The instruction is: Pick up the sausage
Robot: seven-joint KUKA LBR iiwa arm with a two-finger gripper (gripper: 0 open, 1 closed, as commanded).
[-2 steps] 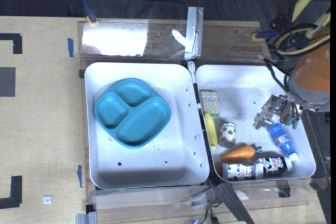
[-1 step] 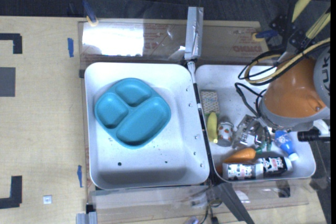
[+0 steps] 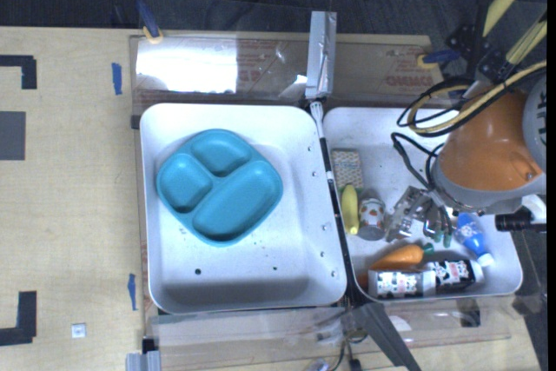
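Observation:
My gripper (image 3: 407, 220) hangs low in the right bin (image 3: 382, 135), under the orange wrist band (image 3: 486, 152). Just left of it lies a small round grey-brown piece (image 3: 372, 215); I cannot tell whether this is the sausage. No thing shows in the gripper's grasp. The arm hides the bin's right part.
A yellow banana-like toy (image 3: 349, 208) lies by the bin's left wall, a tan waffle square (image 3: 346, 162) above it. An orange carrot (image 3: 401, 256), a black-and-white bottle (image 3: 426, 279) and a blue-white item (image 3: 470, 235) lie near the front. The left bin (image 3: 287, 265) holds a blue divided plate (image 3: 219, 185).

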